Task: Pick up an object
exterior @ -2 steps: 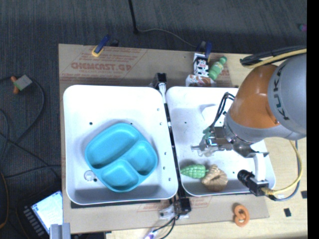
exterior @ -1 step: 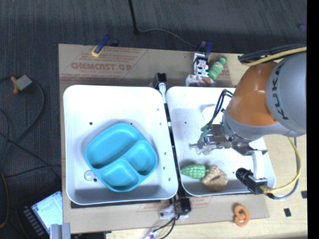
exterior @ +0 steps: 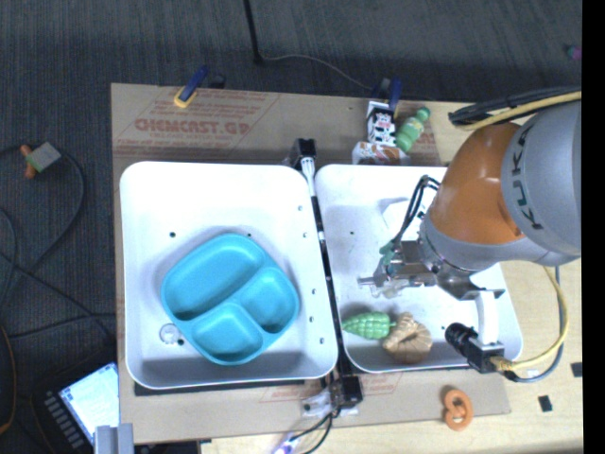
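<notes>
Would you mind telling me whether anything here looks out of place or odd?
A few things lie outside the bins: an orange ring on the board near the right bin, and a green toy with a small box behind it. The blue tray sits askew in the left bin.

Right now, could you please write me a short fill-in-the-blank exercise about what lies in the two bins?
1. The blue divided tray lies in the ____ bin.
2. The green toy lies in the right bin, just left of the ____ toy.
3. The band above the arm's wrist is ____.
4. The hand is above the ____ bin.

Missing words: left; tan; orange; right
</notes>
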